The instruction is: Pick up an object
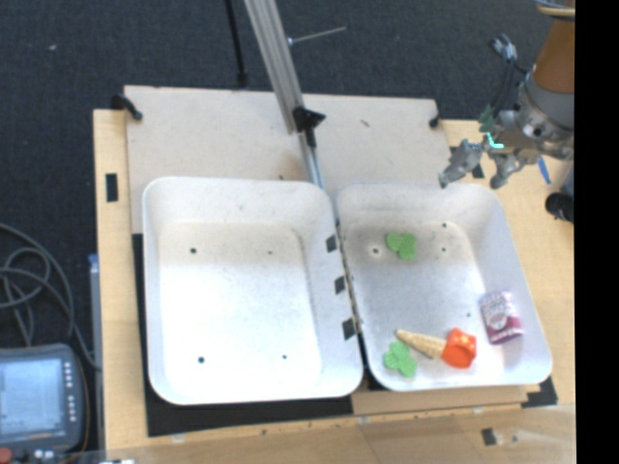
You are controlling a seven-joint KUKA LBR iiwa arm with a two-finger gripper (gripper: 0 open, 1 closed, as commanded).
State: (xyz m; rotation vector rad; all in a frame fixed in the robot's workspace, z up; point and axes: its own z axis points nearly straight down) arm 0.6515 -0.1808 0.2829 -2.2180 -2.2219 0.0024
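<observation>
We saw 2 shallow white bins side by side on the bench. The left bin showed only its speckled floor. The right bin held 5 small things. A green piece lay near the far middle of its floor. Along the near edge we found a second green piece, just beside the narrow end of a tan cone. The cone's wide end touched or nearly touched an orange-red block. A pink-and-white packet rested against the right wall, near the block but apart from it.

The gripper hung past the far right corner of the right bin, over the bench and just beside the bin's rim. Its 2 fingers were spread apart, and we saw nothing between them. It was well apart from every object in the bin. The grey arm with its orange band rose toward the upper right.

A slanted metal post ran from the top of the view to the gap between the bins. At the lower left stood a small screen unit with cables lying near it on the dark floor.
</observation>
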